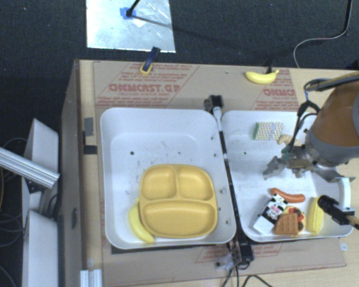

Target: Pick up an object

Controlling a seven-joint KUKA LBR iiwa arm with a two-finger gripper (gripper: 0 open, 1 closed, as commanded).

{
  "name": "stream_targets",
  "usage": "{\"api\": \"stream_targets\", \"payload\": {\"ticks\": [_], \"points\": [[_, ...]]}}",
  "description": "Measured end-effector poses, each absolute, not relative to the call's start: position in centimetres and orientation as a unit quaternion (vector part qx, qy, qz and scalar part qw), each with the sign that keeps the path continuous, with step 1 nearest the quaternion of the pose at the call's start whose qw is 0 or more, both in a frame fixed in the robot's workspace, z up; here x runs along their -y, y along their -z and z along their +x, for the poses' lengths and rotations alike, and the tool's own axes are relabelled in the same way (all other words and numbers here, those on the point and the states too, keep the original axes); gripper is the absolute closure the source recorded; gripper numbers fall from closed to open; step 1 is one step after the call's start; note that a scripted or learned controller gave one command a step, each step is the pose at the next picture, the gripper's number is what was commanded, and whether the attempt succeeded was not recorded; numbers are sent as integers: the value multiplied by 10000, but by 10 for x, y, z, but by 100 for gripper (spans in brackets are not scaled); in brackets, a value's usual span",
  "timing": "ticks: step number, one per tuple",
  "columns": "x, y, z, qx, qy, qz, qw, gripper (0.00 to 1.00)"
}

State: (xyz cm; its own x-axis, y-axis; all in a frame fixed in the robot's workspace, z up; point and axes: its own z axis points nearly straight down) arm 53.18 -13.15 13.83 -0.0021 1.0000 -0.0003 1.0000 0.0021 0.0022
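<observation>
The hand [279, 165], grip state unclear, hovers just above the sausage [288, 195].

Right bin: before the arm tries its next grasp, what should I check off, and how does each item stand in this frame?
1. Gripper above the right bin, over bare floor: ok.
2. Something between its fingers: cannot tell.
3. Hot dog, waffle and corn cob crowd the near corner, touching or nearly so: not ok for a clean single pick.
4. Patterned block lies apart from the other items: ok.
5. Left bin's yellow tray and banana are across the divider: ok.
</observation>
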Motion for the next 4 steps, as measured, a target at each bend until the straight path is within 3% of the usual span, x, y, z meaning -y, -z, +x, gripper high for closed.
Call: {"api": "stream_targets", "payload": {"ticks": [1,2,3,4], "points": [[142,-105,488,-7076,-4,7067,8,0],[143,-116,489,-7078,-18,7064,29,100],[143,-116,489,-7079,-17,7063,29,0],[190,-117,487,-7072,-2,7070,13,0]]}}
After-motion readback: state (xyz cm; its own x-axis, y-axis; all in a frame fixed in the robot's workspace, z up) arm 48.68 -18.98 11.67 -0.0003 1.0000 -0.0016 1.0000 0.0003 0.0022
